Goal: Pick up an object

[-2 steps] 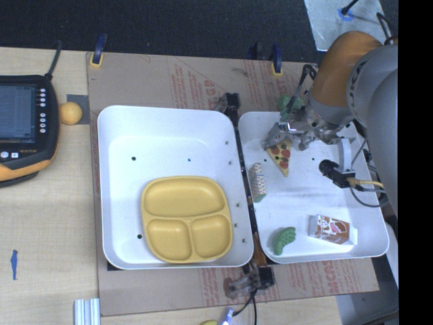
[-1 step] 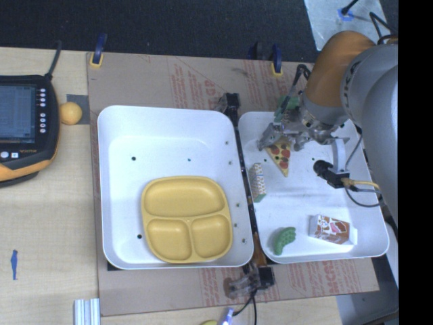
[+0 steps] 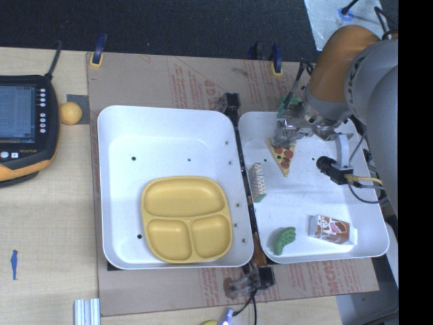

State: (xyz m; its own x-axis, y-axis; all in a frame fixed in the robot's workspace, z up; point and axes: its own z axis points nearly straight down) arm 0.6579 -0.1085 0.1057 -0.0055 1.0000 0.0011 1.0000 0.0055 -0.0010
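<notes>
A pizza slice [image 3: 283,156] lies in the right bin [image 3: 298,212], toward its far left part. Its long axis runs far to near: the wide crust end is at the far side under the gripper [image 3: 289,128], and the tip points toward the near edge, leaning slightly right. It is a flat, narrow triangle, yellow-orange with red spots.

The gripper sits right over the crust end, and the arm [image 3: 352,66] comes in from the right above it. The crust end is partly hidden by the gripper parts, so whether the slice is touched or gripped cannot be told, nor whether the gripper is open or closed; that area is dark and cluttered.

Also in the right bin are a small speckled block [image 3: 257,179] against the left wall, a green toy [image 3: 283,239] near the near edge, and a small brown and white carton [image 3: 331,229] lying flat to the right of it. A black part with a cable [image 3: 336,170] hangs from the arm over the bin's right side.

The left bin [image 3: 122,147] holds a yellow divided plate [image 3: 187,218] in its near right part. On the table [image 3: 47,235] to the far left sits a control pad [image 3: 24,127], cut off by the picture edge, with a yellow ball [image 3: 70,112] just beside it.
</notes>
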